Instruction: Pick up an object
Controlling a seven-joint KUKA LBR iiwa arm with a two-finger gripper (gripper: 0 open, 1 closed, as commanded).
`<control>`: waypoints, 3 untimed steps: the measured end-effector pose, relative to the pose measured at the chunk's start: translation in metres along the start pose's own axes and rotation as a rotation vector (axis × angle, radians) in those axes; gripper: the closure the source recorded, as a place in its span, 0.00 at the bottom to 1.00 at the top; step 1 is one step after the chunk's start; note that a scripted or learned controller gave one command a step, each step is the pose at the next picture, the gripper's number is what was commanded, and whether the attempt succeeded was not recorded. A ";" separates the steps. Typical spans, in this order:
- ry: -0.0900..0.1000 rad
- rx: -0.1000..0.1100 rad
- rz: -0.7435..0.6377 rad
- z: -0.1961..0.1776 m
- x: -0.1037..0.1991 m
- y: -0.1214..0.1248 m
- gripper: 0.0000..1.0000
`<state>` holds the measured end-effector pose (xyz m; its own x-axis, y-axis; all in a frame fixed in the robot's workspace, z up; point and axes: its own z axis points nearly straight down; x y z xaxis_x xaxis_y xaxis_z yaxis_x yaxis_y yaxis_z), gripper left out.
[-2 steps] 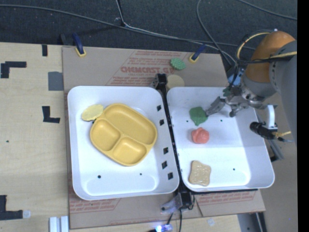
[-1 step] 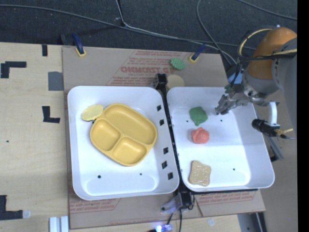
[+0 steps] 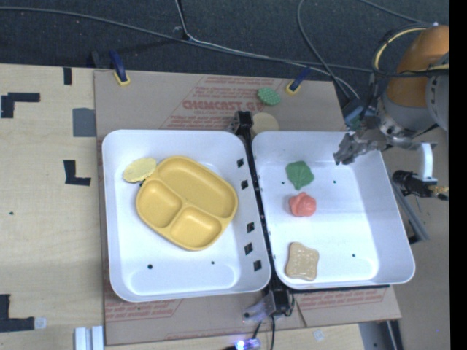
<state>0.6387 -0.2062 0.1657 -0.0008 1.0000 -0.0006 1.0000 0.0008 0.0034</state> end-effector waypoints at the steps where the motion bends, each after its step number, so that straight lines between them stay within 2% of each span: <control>1: 0.000 0.000 -0.001 -0.044 0.002 -0.004 1.00; 2: -0.001 -0.001 -0.001 -0.091 0.002 -0.002 1.00; 3: 0.002 0.005 -0.005 -0.086 0.065 -0.008 1.00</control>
